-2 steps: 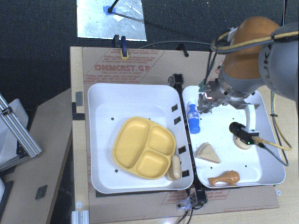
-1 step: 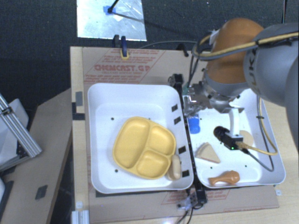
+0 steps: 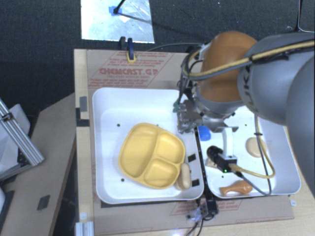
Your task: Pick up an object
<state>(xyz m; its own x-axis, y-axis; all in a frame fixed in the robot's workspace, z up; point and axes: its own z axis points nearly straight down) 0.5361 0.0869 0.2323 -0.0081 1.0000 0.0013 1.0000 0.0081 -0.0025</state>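
The gripper [image 3: 185, 124] hangs over the divider between the 2 bins, its grip state impossible to tell, while the yellow divided plate [image 3: 152, 155] lies just to its left, filling the left bin's [image 3: 106, 132] near-right part.

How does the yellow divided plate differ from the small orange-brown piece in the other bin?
The yellow plate is large, flat, pale yellow and split into compartments; the orange-brown piece is small, slender and darker. The plate lies in the left bin, the piece in the right bin near its front edge. Both lie free, away from the claw.
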